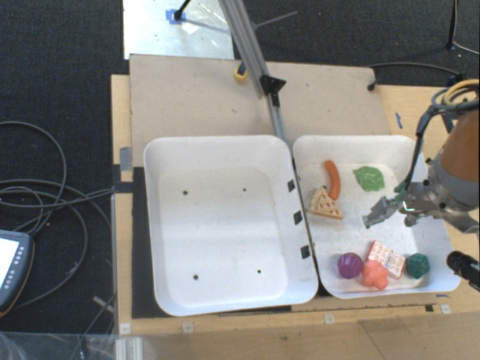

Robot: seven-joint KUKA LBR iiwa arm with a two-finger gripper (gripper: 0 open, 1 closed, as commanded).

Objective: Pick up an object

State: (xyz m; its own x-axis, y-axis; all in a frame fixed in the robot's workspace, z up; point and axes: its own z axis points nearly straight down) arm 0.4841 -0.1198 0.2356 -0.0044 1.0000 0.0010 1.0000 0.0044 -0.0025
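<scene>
My gripper (pixel 377 213) hangs over the right bin (pixel 439 240), above bare floor in its middle. It is tilted toward the left, and nothing shows in it. A tan waffle wedge (pixel 325 204) lies to its left, beside an orange-red sausage (pixel 331 178). A green leaf (pixel 369 177) lies just behind the gripper. Along the front wall sit a purple ball (pixel 349 265), an orange-red piece (pixel 375 275), a pink-and-white box (pixel 386 256) and a dark green lump (pixel 417 265).
The left bin (pixel 217 223) adjoins the right one along a shared rim with black clips (pixel 298 217). A grey pole (pixel 251 40) slants down to the back rims. Cables (pixel 435 115) loop by the arm at right.
</scene>
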